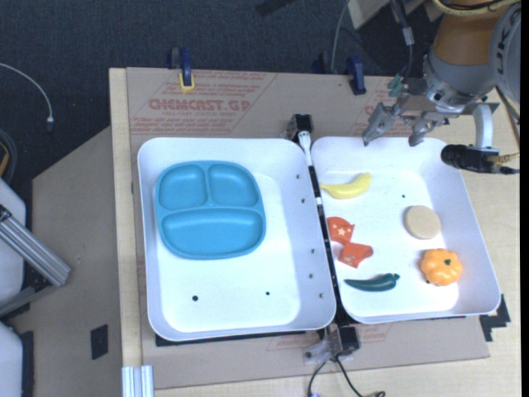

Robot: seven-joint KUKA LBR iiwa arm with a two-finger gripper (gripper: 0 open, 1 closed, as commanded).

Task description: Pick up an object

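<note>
We judge the pick not yet begun. On the left, a white shallow bin (165,304) holds a blue divided plastic plate (211,209). The right white bin (475,222) holds a yellow toy banana (347,187), red pieces (345,242), a dark green chilli (372,282), a beige disc (422,222) and an orange pumpkin (440,266). The grey two-finger gripper (390,132) hovers over its far rim, fingers spread, holding nothing.

Yellow banana (347,186) lies flat near the right bin's (463,304) back-left corner.
</note>
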